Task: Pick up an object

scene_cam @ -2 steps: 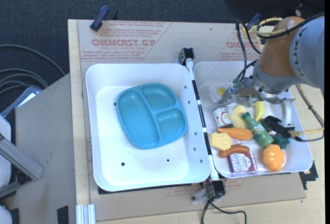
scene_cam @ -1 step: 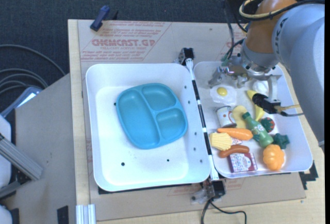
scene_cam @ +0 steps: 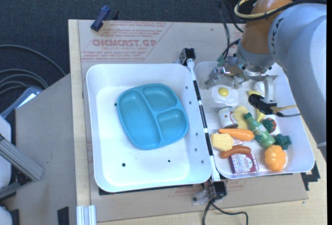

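Note:
The right bin (scene_cam: 306, 159) holds several toy foods. Among them are a fried egg (scene_cam: 223, 94), a small can (scene_cam: 225, 115), a carrot (scene_cam: 236, 134), a green bottle (scene_cam: 258, 128), a yellow corn piece (scene_cam: 222, 141), a sausage (scene_cam: 235, 152), a purple-and-white box (scene_cam: 243, 163) and an orange (scene_cam: 275, 157). My gripper (scene_cam: 236, 78) hangs low over the far end of this bin, just beyond the fried egg. The orange band of the arm (scene_cam: 259, 22) sits above it. The wrist hides the gripper's tips.
A blue divided plate (scene_cam: 153, 115) lies in the left bin (scene_cam: 104, 167). A black clip (scene_cam: 188, 55) sits at the far end of the wall between the bins. A blue object (scene_cam: 100, 17) rests at the bench's far left corner. Cables (scene_cam: 26, 84) lie off the bench to the left.

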{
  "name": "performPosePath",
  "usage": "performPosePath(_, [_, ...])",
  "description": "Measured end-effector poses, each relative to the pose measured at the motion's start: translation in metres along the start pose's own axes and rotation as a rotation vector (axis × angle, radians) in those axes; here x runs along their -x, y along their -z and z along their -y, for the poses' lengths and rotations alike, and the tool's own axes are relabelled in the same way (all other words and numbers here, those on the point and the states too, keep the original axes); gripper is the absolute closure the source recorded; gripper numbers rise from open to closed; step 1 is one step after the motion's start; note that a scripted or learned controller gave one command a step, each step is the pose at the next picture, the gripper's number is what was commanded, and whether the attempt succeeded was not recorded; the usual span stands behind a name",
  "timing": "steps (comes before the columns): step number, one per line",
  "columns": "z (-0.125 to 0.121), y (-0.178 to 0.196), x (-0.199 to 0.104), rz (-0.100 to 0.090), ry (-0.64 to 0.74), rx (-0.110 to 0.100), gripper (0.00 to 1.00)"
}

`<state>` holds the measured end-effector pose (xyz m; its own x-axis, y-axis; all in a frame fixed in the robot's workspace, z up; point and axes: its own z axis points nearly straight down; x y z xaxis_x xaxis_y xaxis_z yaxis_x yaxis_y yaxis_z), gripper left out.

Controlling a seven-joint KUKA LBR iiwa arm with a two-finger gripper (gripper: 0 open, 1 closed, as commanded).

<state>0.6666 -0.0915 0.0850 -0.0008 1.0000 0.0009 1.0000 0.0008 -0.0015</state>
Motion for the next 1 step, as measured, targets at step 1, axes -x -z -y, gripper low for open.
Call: performPosePath(1, [-0.0005, 0.0103, -0.0002, 0.001, 0.0, 0.002, 1.0])
